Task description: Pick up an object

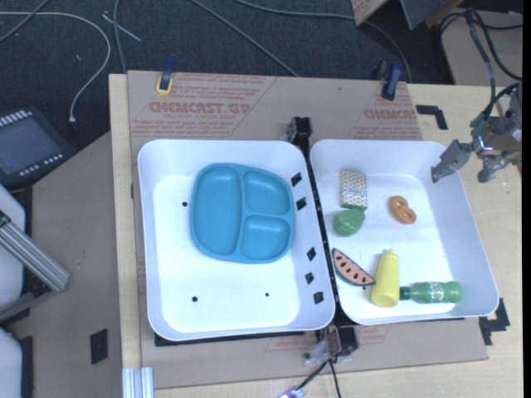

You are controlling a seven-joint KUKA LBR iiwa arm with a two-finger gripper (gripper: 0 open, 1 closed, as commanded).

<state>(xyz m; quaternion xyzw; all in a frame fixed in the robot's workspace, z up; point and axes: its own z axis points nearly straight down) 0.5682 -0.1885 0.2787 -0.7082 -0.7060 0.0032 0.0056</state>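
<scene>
Probably a robotics lab, clamped bench (249, 98), loose floor cables (99, 23), monitor (29, 146)

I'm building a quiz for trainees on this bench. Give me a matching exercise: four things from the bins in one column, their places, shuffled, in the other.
Things:
1. blue divided plate
2. pretzel
3. green bottle
4. watermelon slice

Places:
A. right bin, lying along the near edge
B. right bin, near its middle
C. left bin
D. right bin, by the divider, beside the yellow bottle

Pairs: 1-C, 2-B, 3-A, 4-D
</scene>
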